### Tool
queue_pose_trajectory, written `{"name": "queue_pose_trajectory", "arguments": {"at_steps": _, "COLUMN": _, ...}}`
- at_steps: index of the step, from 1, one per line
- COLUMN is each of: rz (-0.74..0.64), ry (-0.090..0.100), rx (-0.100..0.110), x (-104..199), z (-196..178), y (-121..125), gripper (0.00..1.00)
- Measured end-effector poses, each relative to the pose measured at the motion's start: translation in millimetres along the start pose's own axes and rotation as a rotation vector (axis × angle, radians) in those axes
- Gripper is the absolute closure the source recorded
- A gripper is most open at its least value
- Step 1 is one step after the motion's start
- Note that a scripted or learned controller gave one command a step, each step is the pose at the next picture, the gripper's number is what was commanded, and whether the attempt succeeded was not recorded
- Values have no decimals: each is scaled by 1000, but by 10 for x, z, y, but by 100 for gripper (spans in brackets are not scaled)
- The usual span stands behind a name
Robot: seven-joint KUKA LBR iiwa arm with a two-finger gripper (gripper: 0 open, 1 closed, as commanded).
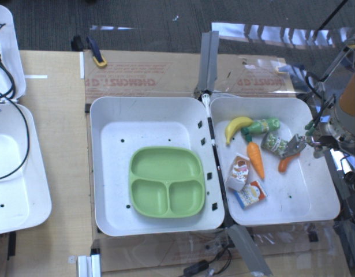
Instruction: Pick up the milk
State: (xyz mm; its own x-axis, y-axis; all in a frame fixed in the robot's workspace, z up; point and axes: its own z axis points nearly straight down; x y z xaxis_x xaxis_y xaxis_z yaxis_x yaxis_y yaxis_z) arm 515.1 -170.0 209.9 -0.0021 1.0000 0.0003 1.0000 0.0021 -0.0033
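The gripper (294, 147) hangs low over the right side of the right bin (316, 209), reaching in across that bin's right rim, its dark fingers slightly parted and closed on nothing. Its tips sit just beside a small green-labelled can (275, 142) on the left and just above a short orange-red piece (286, 163) on the bin floor. Whether the tips touch either one cannot be told.

The milk (239, 172), a small white carton with a red-brown picture, lies near the bin's left wall, well apart from the gripper. A carrot (256, 159) lies between them, just right of the carton. A second small carton, the blue-and-orange carton (250, 194), rests just below the milk. A banana (236, 127) and a green bottle (261, 126) lie side by side toward the far rim.

Bare white floor lies along the right bin's near edge and in its lower right corner.

In the left bin (108, 154), a green plate (167, 181) with 3 compartments sits in the middle, with bare floor around it on all 4 sides. The 2 bins meet along 1 shared edge.
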Motion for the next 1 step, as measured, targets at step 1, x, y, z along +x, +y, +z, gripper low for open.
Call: {"name": "queue_pose_trajectory", "arguments": {"at_steps": 1, "rz": -26, "ry": -1, "rx": 0, "x": 502, "z": 993, "y": 334, "gripper": 0}}
